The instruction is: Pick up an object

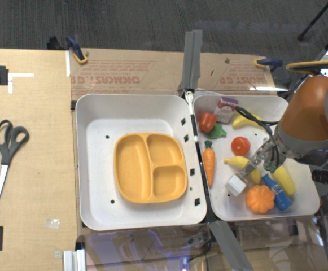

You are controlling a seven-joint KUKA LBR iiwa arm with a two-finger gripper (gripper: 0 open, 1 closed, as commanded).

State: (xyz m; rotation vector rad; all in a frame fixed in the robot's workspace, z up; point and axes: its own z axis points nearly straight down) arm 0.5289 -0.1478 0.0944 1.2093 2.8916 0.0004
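Over right bin [299, 210], my gripper [240, 183] low beside toy banana [237, 162]; grip state unclear. Nothing lifted yet; pick remains.

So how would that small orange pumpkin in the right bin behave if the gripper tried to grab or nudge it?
The pumpkin looks rounded and glossy like moulded plastic, so probably stiff and light, and its curved sides could slip out of a pinch. Pushed, it may roll a little, though the blue piece beside it and the bin wall close by would likely stop it.
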